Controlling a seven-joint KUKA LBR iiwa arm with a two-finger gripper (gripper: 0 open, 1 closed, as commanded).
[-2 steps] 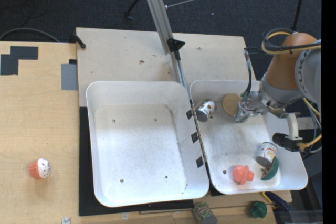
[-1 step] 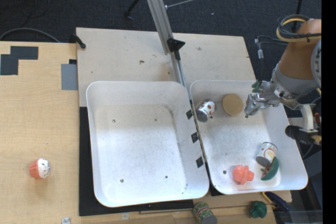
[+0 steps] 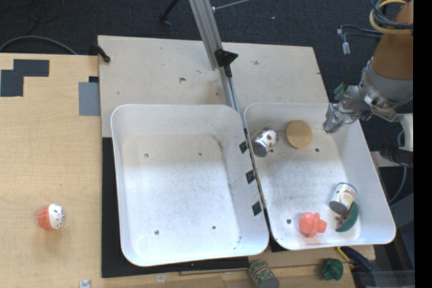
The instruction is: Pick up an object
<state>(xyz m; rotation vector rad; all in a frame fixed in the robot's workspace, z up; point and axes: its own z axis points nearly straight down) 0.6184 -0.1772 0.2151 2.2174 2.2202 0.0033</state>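
Note:
The right bin [image 3: 368, 165] holds a round tan disc [image 3: 299, 134] near its back, a small white and orange figure [image 3: 266, 141] by its left wall, a small can [image 3: 343, 197], a dark green piece [image 3: 349, 219] and a pink-orange lump [image 3: 311, 224] near its front. My gripper [image 3: 333, 121] hangs over the bin's back right corner, to the right of the tan disc and apart from it. Nothing shows between its fingers.
The left bin [image 3: 128, 145] stands beside the right one. A slanted metal rail [image 3: 202, 10] rises behind the bins. An orange and white toy [image 3: 50, 217] lies on the wooden bench at left. A can [image 3: 260, 273] and a green object [image 3: 331, 269] lie in front of the bins.

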